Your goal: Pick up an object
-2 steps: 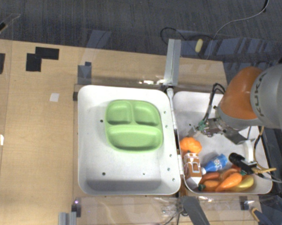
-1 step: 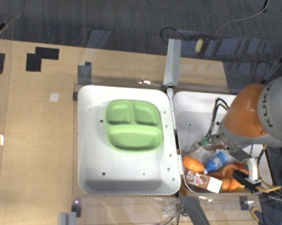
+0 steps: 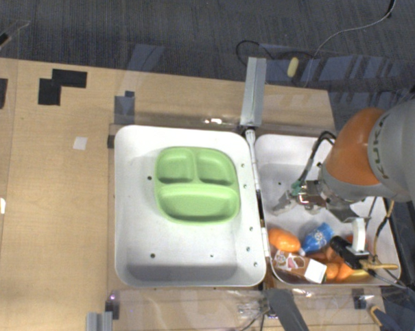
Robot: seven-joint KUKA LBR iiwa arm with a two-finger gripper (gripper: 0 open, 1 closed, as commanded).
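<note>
My gripper (image 3: pixel 290 197) hangs over the bare upper-middle part of the right bin (image 3: pixel 276 157), reaching in from the right under the grey arm with its orange band. Nothing shows in its grasp. Below it, a heap of objects lies along the bin's near edge. In the heap are a round orange thing (image 3: pixel 283 240), a blue packet (image 3: pixel 319 236), a brown item (image 3: pixel 290 263), a white block (image 3: pixel 315 272) and more orange pieces (image 3: pixel 337 270). The gripper stands above and to the left of the blue packet, apart from the heap.
The left bin (image 3: pixel 134 192) holds a green divided plate (image 3: pixel 196 183) near its middle. A ridge (image 3: pixel 255 198) separates the two bins. A grey metal post (image 3: pixel 253 95) stands behind them. Wooden bench surface lies to the left.
</note>
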